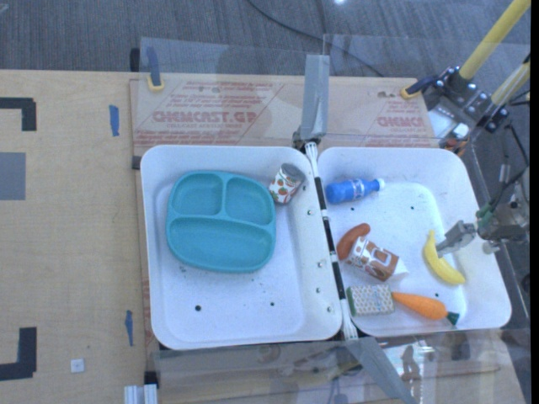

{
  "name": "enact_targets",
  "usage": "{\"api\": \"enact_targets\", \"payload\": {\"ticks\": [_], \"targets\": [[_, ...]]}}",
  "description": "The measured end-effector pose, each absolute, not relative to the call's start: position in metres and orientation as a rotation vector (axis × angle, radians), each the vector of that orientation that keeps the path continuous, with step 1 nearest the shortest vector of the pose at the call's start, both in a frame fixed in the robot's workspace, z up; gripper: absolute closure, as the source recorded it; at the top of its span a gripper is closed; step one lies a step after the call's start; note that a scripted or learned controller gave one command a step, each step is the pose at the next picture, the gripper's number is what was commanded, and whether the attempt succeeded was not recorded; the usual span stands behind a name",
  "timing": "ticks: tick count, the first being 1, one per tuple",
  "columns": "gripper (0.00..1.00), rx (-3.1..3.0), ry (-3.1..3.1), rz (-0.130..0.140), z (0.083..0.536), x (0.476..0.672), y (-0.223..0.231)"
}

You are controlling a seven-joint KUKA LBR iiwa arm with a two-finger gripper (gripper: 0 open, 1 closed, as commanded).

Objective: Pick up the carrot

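The left bin (227,326) carries a teal divided plate (221,221) toward its left side and a small patterned cup (286,183) tipped over near its top right corner. In the right bin (404,162), a blue bottle (352,190) lies near the top edge. Below it sit a red sausage (352,239) and a small carton (373,259), touching. A patterned block (370,300) lies at the bottom left corner, with the carrot (421,306) just beside it along the bottom edge. A banana (441,262) lies near the right edge, the gripper (461,236) close above it; whether its jaws are open or closed cannot be told.
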State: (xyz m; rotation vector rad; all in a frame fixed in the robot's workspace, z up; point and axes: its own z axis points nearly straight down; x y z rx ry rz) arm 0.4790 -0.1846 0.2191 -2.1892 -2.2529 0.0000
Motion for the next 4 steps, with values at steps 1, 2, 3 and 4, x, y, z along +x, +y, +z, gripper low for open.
{"api": "enact_targets", "payload": {"ticks": [1, 2, 3, 4], "targets": [[0.0, -2.169, -2.319, -0.03, 0.114, 0.49, -0.147], [0.0, -1.732, -2.677, -0.042, 0.11, 0.498, -0.17], [0.0, -1.363, -2.836, -0.002, 0.131, 0.481, -0.167], [0.0, -1.257, -2.89, 0.0, 0.089, 0.481, -0.156]]}}
